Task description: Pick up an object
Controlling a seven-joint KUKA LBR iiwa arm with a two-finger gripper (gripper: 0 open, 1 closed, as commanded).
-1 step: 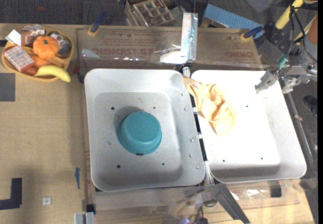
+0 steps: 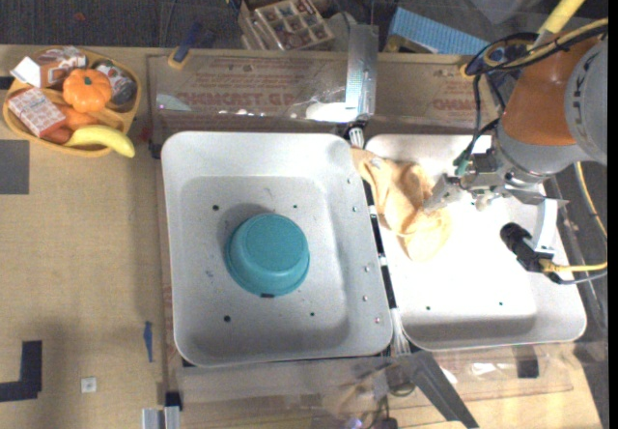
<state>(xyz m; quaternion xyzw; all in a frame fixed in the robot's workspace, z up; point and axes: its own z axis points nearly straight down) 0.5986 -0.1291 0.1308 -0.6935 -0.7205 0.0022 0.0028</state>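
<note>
**Wooden tabletop, two white bins: hand down at the yellow cloth**

Pale wood carries both bins side by side, and a dark floor with clutter lies beyond the far edge. The hand sits low in the right bin, at its far left part, right against the near edge of the crumpled yellow cloth. From this angle I cannot tell whether the hand is wide or narrow, nor whether any cloth is caught in it. The arm comes in from the right, its orange band above the bin's far right corner.

The cloth lies bunched against the right bin's left wall, and one fold rides up toward the rim between the bins. All other parts of that bin's floor are bare white.

Next door, in the left bin, a teal bowl rests upside down near the middle, well apart from the cloth and the hand.

Behind both bins runs a low cardboard wall, with a metal bracket standing where the bins meet. At the tabletop's far left corner sits a yellow dish of toy food, with an orange pumpkin in it and a banana at its near edge. On the floor beyond are a cardboard crate and a blue pad.
</note>
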